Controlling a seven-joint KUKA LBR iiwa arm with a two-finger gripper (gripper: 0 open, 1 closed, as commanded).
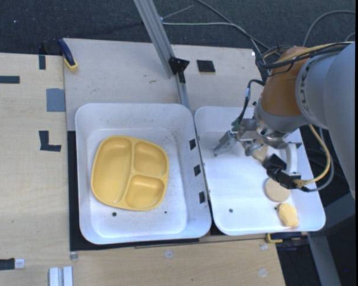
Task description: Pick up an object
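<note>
In the right bin (244,210) my gripper (237,147) hangs low over the white floor near the bin's upper left part, open, with nothing between its fingers. One grey finger (222,143) points left toward the bin's wall. A small beige piece (260,154) lies just right of the gripper, partly hidden by the wrist. A round tan disc (277,190) rests lower right in the same bin, and a yellow lump (288,214) lies below it near the front right corner. A yellow divided plate (130,172) sits in the left bin (89,121).
The grey arm with its orange band (286,88) covers the right bin's upper right part, with cables looping around it. A slanted metal pole (158,31) rises behind the bins. The raised rims where the two bins meet (198,159) run just left of the gripper.
</note>
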